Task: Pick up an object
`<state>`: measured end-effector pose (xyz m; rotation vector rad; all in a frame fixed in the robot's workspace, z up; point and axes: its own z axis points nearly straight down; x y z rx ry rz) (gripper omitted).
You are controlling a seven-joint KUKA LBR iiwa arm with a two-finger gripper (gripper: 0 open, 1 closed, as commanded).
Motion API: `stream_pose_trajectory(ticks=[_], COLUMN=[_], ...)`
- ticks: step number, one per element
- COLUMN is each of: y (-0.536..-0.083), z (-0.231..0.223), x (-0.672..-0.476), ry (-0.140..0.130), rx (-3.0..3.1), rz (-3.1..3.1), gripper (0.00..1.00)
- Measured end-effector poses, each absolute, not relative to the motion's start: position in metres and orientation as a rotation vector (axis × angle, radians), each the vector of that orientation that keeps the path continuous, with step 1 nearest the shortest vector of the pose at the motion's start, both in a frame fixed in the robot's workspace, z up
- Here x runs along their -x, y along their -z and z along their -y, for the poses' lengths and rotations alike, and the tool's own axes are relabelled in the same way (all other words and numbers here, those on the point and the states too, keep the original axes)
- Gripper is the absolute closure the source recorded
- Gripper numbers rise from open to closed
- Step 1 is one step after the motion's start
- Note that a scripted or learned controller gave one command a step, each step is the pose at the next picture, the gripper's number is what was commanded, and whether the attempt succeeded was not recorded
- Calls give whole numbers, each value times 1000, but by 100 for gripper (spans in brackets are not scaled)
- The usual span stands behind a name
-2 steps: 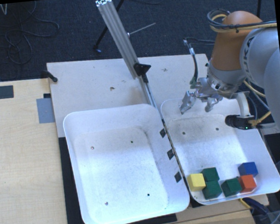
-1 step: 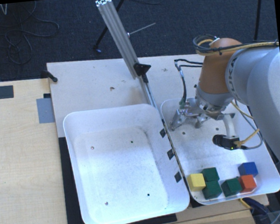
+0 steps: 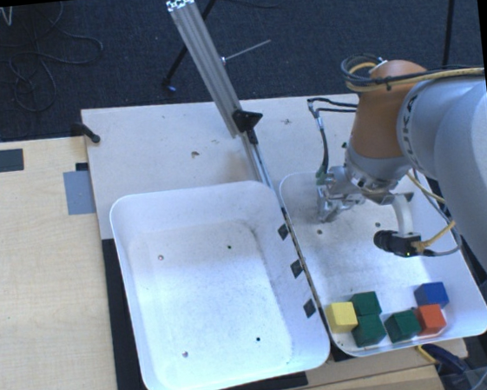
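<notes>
**Pick not started**

Blocks sit at right bin's 6 o'clock end: yellow, two green, blue, orange. Gripper hangs at 12 o'clock end, well apart, nothing between fingers; open or closed, cannot tell. Reach, grasp and lift all remain.

The grey arm (orange band above the wrist) reaches in from the right, its claw pointing down.

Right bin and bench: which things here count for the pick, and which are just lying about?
For the pick:
gripper
yellow block
green blocks
blue block
orange block
right bin, where they lie

Lying about:
left bin
aluminium rail
floor cables
</notes>
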<state>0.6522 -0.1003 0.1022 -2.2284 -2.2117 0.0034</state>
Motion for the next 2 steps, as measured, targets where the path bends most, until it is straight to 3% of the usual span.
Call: stream_pose_trajectory(ticks=[1,2], y=[-108,-117], z=[131,131], x=[-631,-631], ry=[-6,-4], rx=[2222,2227], rz=[2217,2211], gripper=[100,100])
